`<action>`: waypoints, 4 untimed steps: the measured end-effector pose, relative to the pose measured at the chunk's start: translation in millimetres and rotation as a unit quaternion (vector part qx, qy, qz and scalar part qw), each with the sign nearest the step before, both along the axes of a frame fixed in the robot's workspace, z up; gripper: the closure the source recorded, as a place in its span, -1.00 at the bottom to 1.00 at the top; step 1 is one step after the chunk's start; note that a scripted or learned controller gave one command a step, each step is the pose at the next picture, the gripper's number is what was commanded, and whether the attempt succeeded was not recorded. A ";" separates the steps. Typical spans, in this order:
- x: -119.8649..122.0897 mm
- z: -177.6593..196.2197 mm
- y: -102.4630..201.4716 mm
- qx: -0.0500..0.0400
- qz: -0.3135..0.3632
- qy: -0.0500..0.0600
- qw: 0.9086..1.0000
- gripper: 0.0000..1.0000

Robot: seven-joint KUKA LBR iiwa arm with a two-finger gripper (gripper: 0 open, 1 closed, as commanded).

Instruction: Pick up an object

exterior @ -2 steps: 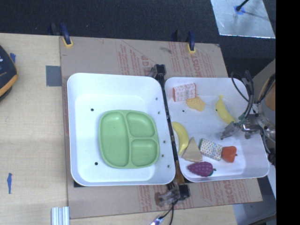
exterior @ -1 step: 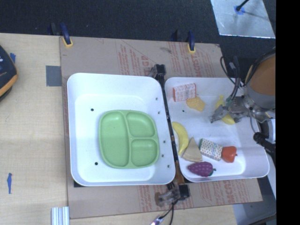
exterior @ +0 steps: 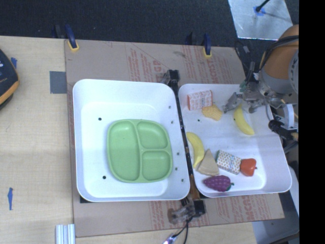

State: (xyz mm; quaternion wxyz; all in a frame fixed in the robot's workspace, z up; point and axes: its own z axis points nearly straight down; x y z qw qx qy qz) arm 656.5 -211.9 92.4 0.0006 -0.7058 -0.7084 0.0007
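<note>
A small yellow plastic banana lies in the upper right of the right-hand shallow white bin, touching the tip of the grey gripper, whose fingers stand apart above it, while a green three-compartment plastic tray sits in the left white bin on the wooden counter.
</note>
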 end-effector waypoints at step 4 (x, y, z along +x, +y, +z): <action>-29.7 100.1 129.9 0.000 0.001 0.000 1.000 1.00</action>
